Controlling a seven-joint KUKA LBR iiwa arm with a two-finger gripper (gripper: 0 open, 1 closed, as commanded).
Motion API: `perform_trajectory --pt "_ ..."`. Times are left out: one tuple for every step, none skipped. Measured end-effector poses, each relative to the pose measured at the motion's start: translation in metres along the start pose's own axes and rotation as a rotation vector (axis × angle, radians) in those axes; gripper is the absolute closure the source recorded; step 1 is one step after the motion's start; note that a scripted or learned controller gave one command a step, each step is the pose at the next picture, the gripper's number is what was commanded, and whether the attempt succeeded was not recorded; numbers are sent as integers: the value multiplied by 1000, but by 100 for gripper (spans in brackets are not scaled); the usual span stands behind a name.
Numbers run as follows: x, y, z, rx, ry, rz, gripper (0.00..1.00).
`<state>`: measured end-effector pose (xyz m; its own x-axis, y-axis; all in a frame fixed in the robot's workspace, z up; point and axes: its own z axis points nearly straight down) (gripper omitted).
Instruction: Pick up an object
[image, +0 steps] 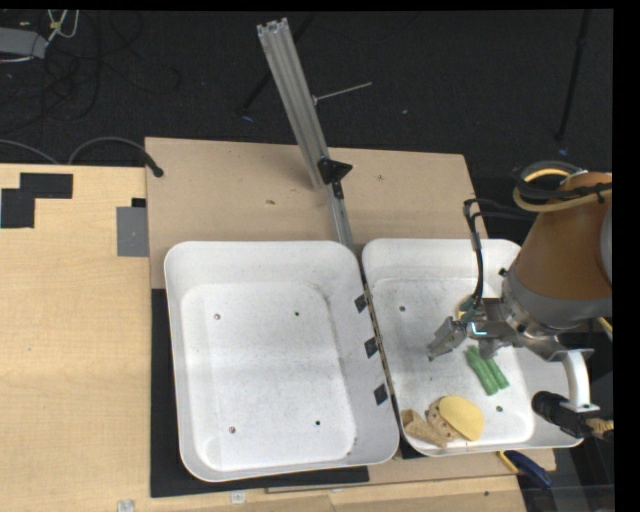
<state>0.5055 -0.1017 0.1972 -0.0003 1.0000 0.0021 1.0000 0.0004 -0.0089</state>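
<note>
My gripper (468, 343) hangs low over the middle of the right bin (420, 270), with the orange-banded wrist just to its right. Its fingers are spread apart; one grey finger (444, 343) points down-left. A green stick-like object (489, 372) lies on the bin floor just below and right of the gripper, its upper end close to the fingertips, and I see nothing clamped between them. Near the front rim rests a yellow rounded object (461, 416), with a brown, flat piece (424, 428) touching its left side.
The left bin (262, 360) sits beside the right one, joined by black clips (371, 346) along the shared rim. A slanted metal rail (300, 110) rises behind the bins. The arm's body covers the right bin's right side.
</note>
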Motion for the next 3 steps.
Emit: perform_trajectory --pt "-1 1 -2 -6 -1 4 0" --pt "6 -3 59 1 1 0 0" --pt "6 -3 106 -8 -1 1 0"
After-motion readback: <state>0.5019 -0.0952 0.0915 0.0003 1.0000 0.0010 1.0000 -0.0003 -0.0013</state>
